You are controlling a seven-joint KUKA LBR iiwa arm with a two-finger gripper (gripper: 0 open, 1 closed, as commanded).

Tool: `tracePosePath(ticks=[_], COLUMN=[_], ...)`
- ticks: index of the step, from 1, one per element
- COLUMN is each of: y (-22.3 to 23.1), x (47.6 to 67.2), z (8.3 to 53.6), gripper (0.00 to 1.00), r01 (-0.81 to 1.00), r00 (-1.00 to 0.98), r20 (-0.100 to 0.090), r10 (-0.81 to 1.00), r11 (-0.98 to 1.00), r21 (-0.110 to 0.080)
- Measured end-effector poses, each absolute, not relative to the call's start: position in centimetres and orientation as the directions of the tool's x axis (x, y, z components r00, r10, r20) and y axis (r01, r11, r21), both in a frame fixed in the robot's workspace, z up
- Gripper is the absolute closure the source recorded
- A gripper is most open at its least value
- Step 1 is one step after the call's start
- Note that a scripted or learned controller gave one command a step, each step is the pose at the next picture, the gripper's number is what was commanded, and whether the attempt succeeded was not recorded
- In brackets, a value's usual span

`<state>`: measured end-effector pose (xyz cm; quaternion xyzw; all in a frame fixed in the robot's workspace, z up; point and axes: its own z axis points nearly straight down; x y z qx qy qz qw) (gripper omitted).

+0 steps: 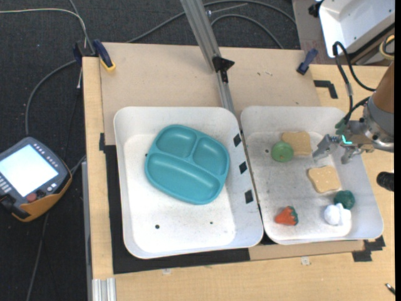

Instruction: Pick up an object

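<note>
White right bin [369, 224]: pincer [336, 148] spread, ungripping, near far-right rim, above tan bread slice [324, 179].

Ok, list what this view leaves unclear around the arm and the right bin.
- Arm: cut off by the right edge above the gripper.
- Gripper: too small to tell whether it grips anything.
- Dark green object: too small to identify; touches the white object.
- Red object: too small to identify.

Left bin [135, 231]: teal divided plate [187, 163]. Right bin [369, 221]: green ball [282, 152], two tan bread pieces [297, 142] [324, 179], red strawberry [286, 216], white-and-green item [337, 209]. Gripper [337, 148] above right bin, jaws spread, nothing between them.
</note>
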<state>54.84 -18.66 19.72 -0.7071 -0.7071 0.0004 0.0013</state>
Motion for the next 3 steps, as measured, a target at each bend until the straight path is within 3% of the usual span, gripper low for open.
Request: tracePosePath(ticks=[1, 3], y=[-18.7, -19.0], x=[54.9, 53.7], z=[19.8, 10.8], gripper=[0.00, 0.00], r01=[1.000, 1.000], r00=[0.000, 0.001], r20=[0.001, 0.003], r10=[1.000, 1.000], r11=[0.000, -0.001], r21=[-0.001, -0.007])
